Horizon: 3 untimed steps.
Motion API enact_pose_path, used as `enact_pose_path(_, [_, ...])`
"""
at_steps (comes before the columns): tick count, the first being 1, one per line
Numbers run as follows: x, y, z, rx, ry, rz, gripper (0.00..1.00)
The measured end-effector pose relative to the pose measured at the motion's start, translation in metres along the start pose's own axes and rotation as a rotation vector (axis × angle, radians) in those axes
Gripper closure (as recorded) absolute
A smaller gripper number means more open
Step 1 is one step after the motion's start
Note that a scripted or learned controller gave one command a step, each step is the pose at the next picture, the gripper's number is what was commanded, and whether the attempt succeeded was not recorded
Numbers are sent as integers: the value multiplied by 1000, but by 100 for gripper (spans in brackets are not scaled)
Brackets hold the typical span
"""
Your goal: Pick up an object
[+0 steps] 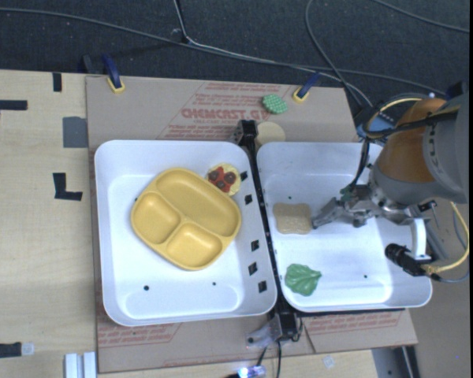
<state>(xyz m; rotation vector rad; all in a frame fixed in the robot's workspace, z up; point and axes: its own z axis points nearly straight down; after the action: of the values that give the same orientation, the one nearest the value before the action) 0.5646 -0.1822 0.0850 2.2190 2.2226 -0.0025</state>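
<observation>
Over the right bin [378, 290] your tool [322, 216] reaches leftward, its tip just beside the beige sponge-like block [292, 217]; you cannot tell how it is set. Nearer you lies a green leaf [301, 278]. Left bin [118, 290] holds a yellow divided tray [186, 217] and a small plate of red berries [224, 177].

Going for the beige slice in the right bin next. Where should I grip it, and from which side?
Probably from straight above, pinching the beige slice across its shorter span. It lies flat with bare floor all around, and the end effector sits just to its right.
</observation>
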Motion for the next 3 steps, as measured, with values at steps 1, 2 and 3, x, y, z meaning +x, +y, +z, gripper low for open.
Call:
enact_pose_path(1, [-1,1,-12,-4,-3,0,100])
enact_pose_path(2, [-5,-6,-58,-2,1,2,100])
enact_pose_path(3, [-5,-8,-101,-3,1,0,100])
